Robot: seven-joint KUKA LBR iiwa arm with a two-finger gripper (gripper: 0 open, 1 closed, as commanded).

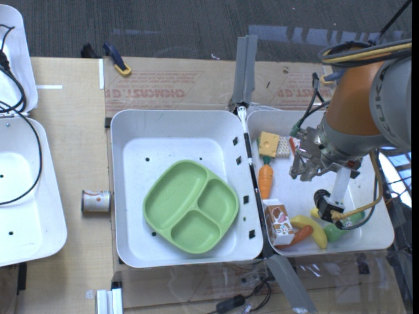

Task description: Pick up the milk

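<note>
Milk not picked yet, task looked barely started. The milk (279, 223), a small brown-and-white carton, lay in the right bin (380, 237) at its near left corner, close against the left wall, untouched. The gripper (308, 165) hung over the middle of that bin, up and to the right of the carton, apart from it, nothing seen between its fingers; whether the jaws were open or closed could not be told from this angle, the metal parts blurred together. Judging from that, the whole pick was left: move toward the near left corner, descend, close, lift. Counts: two white bins side by side, one arm (366, 93) with an orange band reaching in from the right. Left bin (131, 142) held one green divided plate (190, 207), three compartments. Right bin held one milk carton, one carrot (265, 179) just far of the carton along the left wall, one yellow cheese wedge (268, 142) farther still, with a small pale cracker-like piece (283, 148) at its right, one banana (313, 230) right of the carton, a red piece (298, 236) lying between carton and banana, too small to name. Some green-and-yellow bits sat near the banana under the cables, not countable. One small can (96, 201) lay on the bench left of the left bin.
</note>
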